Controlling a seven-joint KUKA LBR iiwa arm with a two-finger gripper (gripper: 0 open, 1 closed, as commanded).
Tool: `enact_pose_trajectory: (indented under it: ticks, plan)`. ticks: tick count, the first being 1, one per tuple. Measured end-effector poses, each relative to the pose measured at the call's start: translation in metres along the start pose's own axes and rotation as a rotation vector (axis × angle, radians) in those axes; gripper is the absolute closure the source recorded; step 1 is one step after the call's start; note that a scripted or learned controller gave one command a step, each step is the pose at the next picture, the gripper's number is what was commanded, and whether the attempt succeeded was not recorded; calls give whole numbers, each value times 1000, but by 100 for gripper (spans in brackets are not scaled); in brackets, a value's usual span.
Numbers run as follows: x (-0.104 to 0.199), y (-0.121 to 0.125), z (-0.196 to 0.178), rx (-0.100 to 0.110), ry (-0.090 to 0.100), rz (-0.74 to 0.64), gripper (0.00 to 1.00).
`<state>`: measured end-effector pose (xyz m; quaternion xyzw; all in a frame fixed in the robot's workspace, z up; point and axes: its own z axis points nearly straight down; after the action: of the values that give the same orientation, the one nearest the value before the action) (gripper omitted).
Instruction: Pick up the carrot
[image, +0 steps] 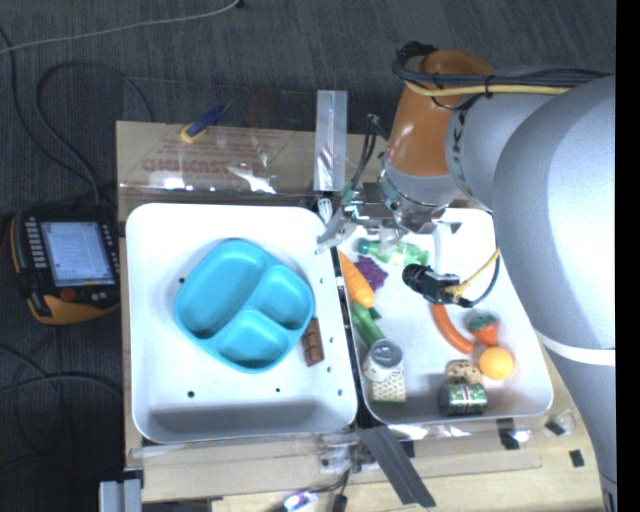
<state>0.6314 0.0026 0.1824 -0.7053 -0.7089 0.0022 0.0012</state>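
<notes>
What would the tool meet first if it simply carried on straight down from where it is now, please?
Probably the purple grapes lying right under the tool, with the carrot just beside them; depth is hard to judge from this slanted view.

A blue divided dish (245, 303) sits in the left bin (160, 400) with a brown bar (313, 345) beside it — right bin (530, 395) holds an orange (496, 362), strawberry (484, 324), small jar (384, 371).

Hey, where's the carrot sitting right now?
The orange carrot lies in the right white bin, against its left wall near the divider, just below the end effector, with purple grapes on its right and a green vegetable below.
</notes>
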Motion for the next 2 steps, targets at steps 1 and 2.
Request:
enact_pose_trajectory:
  ticks: [1, 2]
  plan:
    - [1, -61, 0, 1, 0, 9, 0]
    - [16, -69, 0, -1, 0, -120, 0]
